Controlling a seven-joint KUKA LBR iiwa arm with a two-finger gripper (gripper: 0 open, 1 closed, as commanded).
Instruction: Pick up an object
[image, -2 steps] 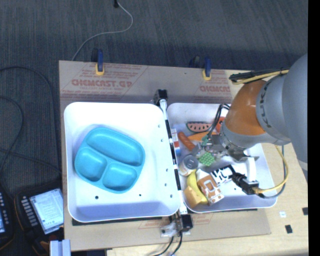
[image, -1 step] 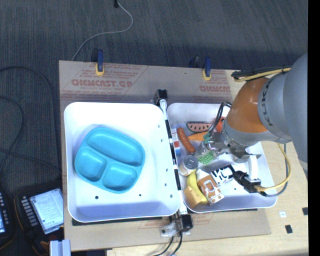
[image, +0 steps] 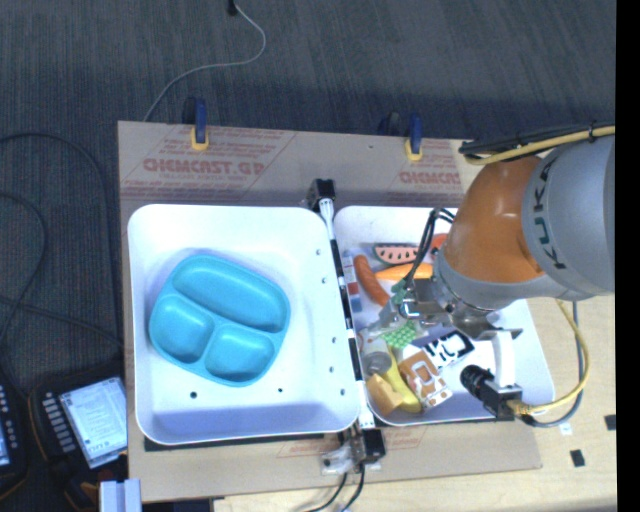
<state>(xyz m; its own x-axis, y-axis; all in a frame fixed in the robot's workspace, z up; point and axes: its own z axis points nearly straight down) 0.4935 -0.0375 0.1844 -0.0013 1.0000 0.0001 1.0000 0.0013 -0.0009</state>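
Note:
The right bin (image: 541, 372) holds a crowded pile of small objects. Among them are an orange-red sausage shape (image: 372, 282), a watermelon slice (image: 395, 253), a yellow banana (image: 386, 393), a green piece (image: 401, 338) and a black-and-white item (image: 447, 348). My gripper (image: 408, 316) is lowered into the middle of this pile, just above the green piece, with the orange wrist band over the bin's far half. The wrist hides its tips, and I see nothing clearly held.
The left bin (image: 150, 232) contains a blue divided plate (image: 220, 318). A black divider with clips runs between the bins (image: 340, 290). Blue and yellow clamps (image: 200, 122) hold the cardboard base at the back. A device lies on the floor at the lower left (image: 85, 420).

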